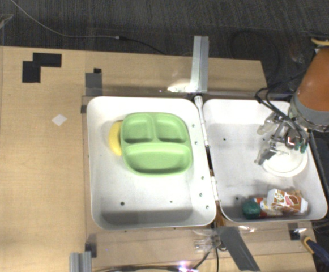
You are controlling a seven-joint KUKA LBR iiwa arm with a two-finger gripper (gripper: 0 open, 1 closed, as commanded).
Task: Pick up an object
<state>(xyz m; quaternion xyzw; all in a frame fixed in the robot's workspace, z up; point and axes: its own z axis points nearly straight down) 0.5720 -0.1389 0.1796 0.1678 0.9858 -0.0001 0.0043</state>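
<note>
In the right bin, my gripper hangs low over the right-hand part, reaching in from the right under the orange band. It is open, with nothing between its fingers. A white round dish lies just right of and below the fingertips, partly under the gripper. A small printed carton lies on its side near the bin's front right corner. Next to it, on the left, sits a dark green object.
The left bin holds a green divided plate with a yellow object showing from under its left edge. A metal post stands behind the seam between the bins. Bare wooden bench lies to the left.
</note>
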